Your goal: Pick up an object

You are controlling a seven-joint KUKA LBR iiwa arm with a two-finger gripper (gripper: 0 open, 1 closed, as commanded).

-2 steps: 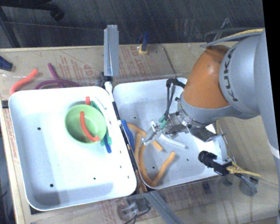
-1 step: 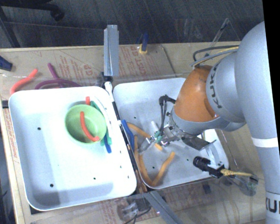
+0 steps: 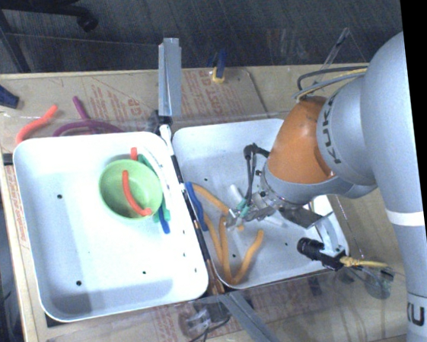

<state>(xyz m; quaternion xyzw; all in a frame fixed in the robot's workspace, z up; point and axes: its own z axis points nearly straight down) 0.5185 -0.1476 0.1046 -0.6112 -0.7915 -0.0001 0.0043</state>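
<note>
Plywood bench (image 3: 281, 90), white bins (image 3: 43, 224), dark floor (image 3: 256, 8)

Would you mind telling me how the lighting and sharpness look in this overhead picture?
Camera view: even, soft light; the left bin is bright white, with a grey shadow along its lower wall; the arm shades part of the right bin; the green bowl is fairly sharp, the gripper area murky and cluttered.

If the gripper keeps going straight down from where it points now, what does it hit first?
Most likely the tan curved pieces in the right bin. The gripper hangs just above them, though depth is hard to judge from this slanted view.
</note>
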